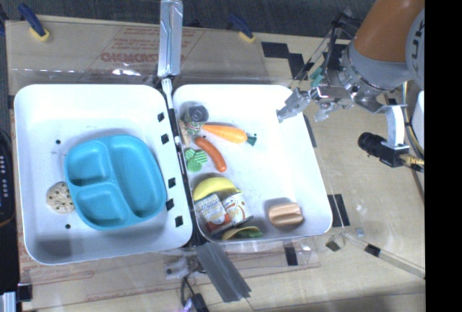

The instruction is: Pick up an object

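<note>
Hovering my gripper (290, 110) at the right bin (307, 180)'s upper right rim, I can't tell its state, and nothing is held, while the carrot (225, 133), sausage (211, 152) and bun (284, 214) lie inside, presumably awaiting picking.

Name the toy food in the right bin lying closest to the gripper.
The carrot, orange with a green tip pointing toward the gripper. The sausage, banana and bun lie farther off.

Robot lab: taped bench (375, 180), 2 white bins (36, 108), clamps (35, 23).
</note>
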Available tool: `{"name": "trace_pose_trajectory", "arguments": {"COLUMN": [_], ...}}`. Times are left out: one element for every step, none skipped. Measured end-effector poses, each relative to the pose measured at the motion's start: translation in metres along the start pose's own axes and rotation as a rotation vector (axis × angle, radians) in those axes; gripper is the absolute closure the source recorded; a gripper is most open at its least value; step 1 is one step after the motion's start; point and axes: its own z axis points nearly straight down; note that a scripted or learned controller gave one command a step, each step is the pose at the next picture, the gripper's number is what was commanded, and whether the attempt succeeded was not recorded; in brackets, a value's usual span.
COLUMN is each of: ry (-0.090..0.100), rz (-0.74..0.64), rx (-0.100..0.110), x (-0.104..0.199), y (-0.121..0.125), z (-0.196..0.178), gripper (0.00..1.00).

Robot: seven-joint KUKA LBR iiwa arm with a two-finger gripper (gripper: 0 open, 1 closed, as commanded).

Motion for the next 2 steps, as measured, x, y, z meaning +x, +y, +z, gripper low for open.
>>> {"name": "trace_pose_trajectory", "arguments": {"ry": [0.003, -0.001], "rz": [-0.086, -0.194], "rx": [0.010, 0.002], "x": [0.050, 0.058], "y": [-0.020, 0.088], "z": [0.141, 0.200], "gripper": [0.00, 0.00]}}
